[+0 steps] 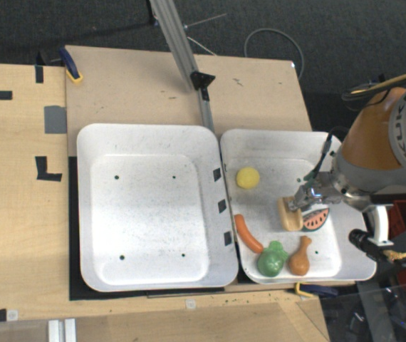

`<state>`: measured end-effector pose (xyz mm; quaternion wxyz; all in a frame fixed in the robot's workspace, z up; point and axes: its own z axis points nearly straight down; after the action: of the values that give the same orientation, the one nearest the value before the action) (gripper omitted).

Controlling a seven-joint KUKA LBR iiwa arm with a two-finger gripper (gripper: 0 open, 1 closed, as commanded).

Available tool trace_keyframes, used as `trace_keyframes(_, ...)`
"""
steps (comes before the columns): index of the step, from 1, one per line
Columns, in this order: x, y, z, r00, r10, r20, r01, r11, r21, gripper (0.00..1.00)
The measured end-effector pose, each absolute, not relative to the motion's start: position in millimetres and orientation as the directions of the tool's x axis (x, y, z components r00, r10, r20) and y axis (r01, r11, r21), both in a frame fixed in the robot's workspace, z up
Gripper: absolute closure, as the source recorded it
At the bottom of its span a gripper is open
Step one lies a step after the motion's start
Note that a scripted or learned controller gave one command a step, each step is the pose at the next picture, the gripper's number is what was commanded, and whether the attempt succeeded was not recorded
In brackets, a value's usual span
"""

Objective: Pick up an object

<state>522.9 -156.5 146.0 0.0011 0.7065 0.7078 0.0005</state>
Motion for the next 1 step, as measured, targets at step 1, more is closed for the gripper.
trace_keyframes(1,514.0,-157.6,200.6,-0.001,1.0,-0.001,1.0,0.001,0.004,1.0)
